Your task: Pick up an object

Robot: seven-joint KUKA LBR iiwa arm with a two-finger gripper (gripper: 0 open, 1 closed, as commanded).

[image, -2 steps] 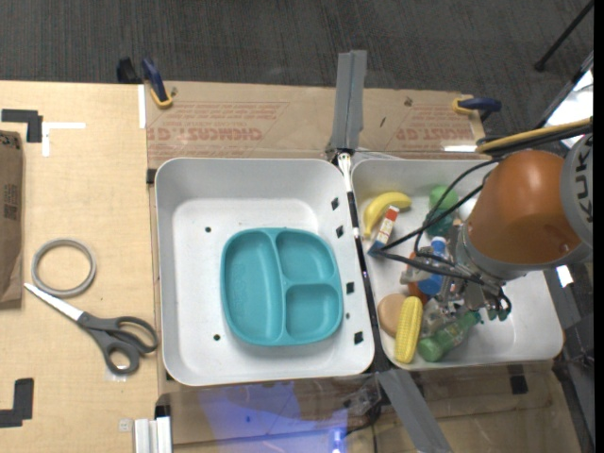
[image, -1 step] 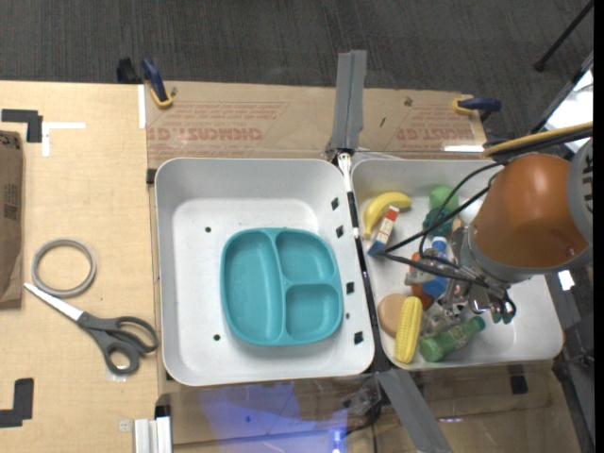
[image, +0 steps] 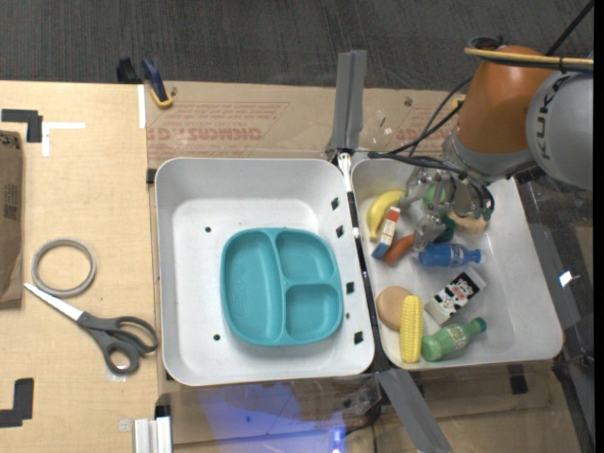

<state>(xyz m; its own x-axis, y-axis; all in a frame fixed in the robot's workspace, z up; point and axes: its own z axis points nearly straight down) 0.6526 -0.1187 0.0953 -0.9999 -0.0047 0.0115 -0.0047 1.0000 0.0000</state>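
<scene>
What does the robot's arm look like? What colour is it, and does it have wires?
The arm is rounded and chunky, light grey with a big shiny orange band near the wrist. Part of dark lettering shows on the grey shell. Thin black cables loop around the wrist. The gripper at the end is small, made of silvery-grey metal with some greenish parts.

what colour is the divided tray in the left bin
Teal, a light blue-green; the divided tray shows clearly in the camera view.
</scene>
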